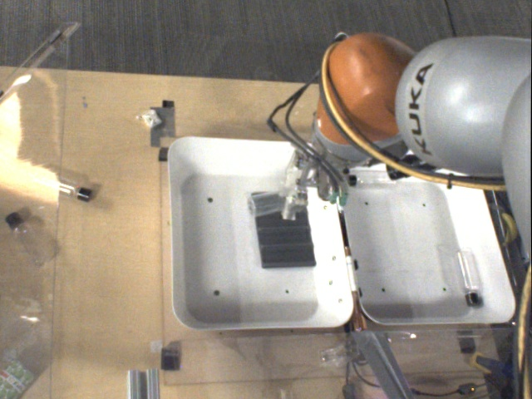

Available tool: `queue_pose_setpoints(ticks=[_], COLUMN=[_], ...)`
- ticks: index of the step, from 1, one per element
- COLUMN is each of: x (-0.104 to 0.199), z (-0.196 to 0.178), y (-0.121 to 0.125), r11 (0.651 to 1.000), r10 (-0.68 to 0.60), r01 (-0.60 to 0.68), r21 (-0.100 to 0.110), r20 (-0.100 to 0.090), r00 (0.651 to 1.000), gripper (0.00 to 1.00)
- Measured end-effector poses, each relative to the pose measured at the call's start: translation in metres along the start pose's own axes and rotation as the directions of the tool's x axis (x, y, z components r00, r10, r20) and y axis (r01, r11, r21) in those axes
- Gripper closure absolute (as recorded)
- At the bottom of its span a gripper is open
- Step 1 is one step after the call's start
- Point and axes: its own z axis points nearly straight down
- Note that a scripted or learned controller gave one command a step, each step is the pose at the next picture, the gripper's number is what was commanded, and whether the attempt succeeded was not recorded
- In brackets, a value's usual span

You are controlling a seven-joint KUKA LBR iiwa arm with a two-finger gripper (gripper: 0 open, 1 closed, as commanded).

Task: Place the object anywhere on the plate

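On the far left of the pale wooden surface [91, 248] lie a few small bits — a thin clear tube with a black cap [73, 191] and another small dark-capped piece [12, 219] near the edge, both well apart from the bins.

The left shallow white bin [199, 289] holds a dark, flat, ribbed rectangular object [285, 239], lying flat on the bin floor toward its right side, its long axis running roughly from upper left to lower right. Its surface shows parallel ridges across the width, and its top end sits just under the tool. A small greyish, shiny patch [263, 200] lies at its upper left corner; what that patch is cannot be made out.

Over that upper end hangs the end effector [293, 199], a slim, pale metallic part pointing down into the left bin. It is blurred and partly blended with the bin wall behind it, so whether it is clenched, released or grasping anything cannot be told.

Above it the wrist carries black cables [287, 115] and the round orange band [364, 86]; the thick grey arm link marked KUKA [465, 106] reaches in from the right — crossing above the upper part of the right shallow white bin [407, 298]. In that bin's lower right corner lies a small clear cylinder with a dark end [467, 274].
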Motion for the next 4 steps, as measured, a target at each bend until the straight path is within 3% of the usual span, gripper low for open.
queue_pose_setpoints(ticks=[1, 2, 3, 4], x=[-0.018, -0.006, -0.044, -0.045], z=[-0.028, 0.011, -0.05, -0.054], y=[0.049, 0.075, 0.114, 0.156], r11=[0.925, 0.966, 0.847, 0.411], r10=[0.379, -0.26, -0.532, -0.911], r01=[-0.379, 0.26, 0.532, 0.911], r21=[0.0, -0.001, -0.002, -0.002], r20=[0.0, -0.001, 0.003, 0.004], r00=[0.925, 0.966, 0.847, 0.411], gripper=[1.0, 1.0, 1.0, 1.0])
